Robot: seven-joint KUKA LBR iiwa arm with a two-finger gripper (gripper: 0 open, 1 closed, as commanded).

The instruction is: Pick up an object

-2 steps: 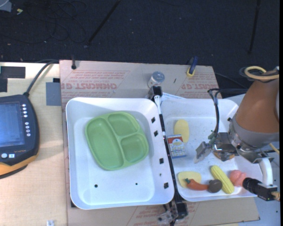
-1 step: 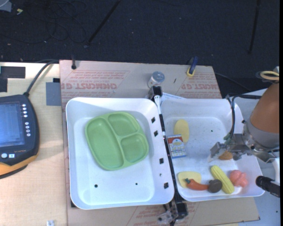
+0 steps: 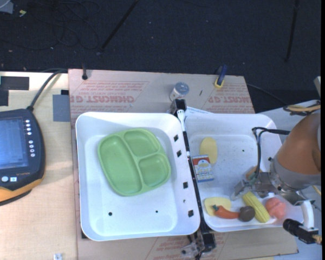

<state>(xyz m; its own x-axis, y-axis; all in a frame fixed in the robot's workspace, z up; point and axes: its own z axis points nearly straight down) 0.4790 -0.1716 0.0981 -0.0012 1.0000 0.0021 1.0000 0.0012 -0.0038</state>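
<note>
The hand [image 3: 248, 187] hangs low in the right bin [image 3: 227, 131], toward its five o'clock corner; whether it is spread or pinching cannot be told. Just beside it lie a corn cob [image 3: 256, 206], a pink ball [image 3: 276, 207], a carrot [image 3: 226, 213] and a brown lump [image 3: 246, 214]. At the desk's [image 3: 54, 199] nine o'clock sits a pendant screen [image 3: 11, 150]; the left bin [image 3: 92, 210] holds a green tray [image 3: 134, 160].

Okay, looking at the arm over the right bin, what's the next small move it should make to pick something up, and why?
Probably a short drop straight down onto the corn cob. The gripper hangs just above the cluster at the near edge of the right bin, and the cob lies closest beneath it, beside a pink toy and a carrot. Whether the cob sits squarely under it is hard to tell.
</note>
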